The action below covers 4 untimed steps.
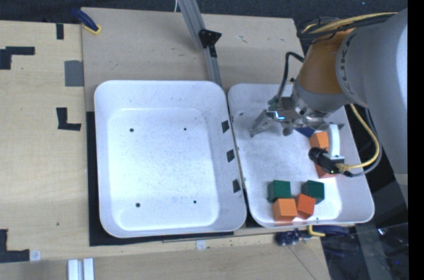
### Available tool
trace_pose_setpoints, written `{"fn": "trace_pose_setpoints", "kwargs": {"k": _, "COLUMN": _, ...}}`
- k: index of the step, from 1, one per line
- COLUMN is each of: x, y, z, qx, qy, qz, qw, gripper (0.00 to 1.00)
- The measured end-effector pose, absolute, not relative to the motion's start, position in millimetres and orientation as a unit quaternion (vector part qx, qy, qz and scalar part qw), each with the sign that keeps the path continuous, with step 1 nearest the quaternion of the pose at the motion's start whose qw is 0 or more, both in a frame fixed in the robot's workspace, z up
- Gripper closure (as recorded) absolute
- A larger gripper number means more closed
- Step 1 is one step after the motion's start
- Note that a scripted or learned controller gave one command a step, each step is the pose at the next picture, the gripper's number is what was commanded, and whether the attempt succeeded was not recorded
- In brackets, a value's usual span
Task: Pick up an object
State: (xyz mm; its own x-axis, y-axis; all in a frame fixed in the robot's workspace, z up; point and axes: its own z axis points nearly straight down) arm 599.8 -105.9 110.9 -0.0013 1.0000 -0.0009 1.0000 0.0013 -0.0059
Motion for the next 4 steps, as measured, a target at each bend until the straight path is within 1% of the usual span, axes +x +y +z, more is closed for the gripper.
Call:
{"fn": "trace_pose_setpoints", "kwargs": {"k": 1, "x": 598.8, "y": -105, "z": 90, "qx": -0.706, "qy": -0.708, "qz": 0.0021, "qw": 0.001, "gripper": 0.0}}
{"fn": "trace_pose_setpoints", "kwargs": {"k": 2, "x": 599.2, "y": -104, "z": 101, "qx": -0.706, "qy": -0.708, "qz": 0.0011, "qw": 0.002, "gripper": 1.0}}
{"fn": "trace_pose_setpoints", "kwargs": {"k": 3, "x": 592.0, "y": -101, "z": 159, "qx": -0.706, "qy": -0.708, "qz": -0.0014, "qw": -0.001, "gripper": 1.0}}
{"fn": "trace_pose_setpoints", "kwargs": {"k": 4, "x": 587.8, "y": -100, "z": 221, "qx": -0.706, "qy": -0.708, "qz": -0.0016, "qw": -0.002, "gripper": 1.0}}
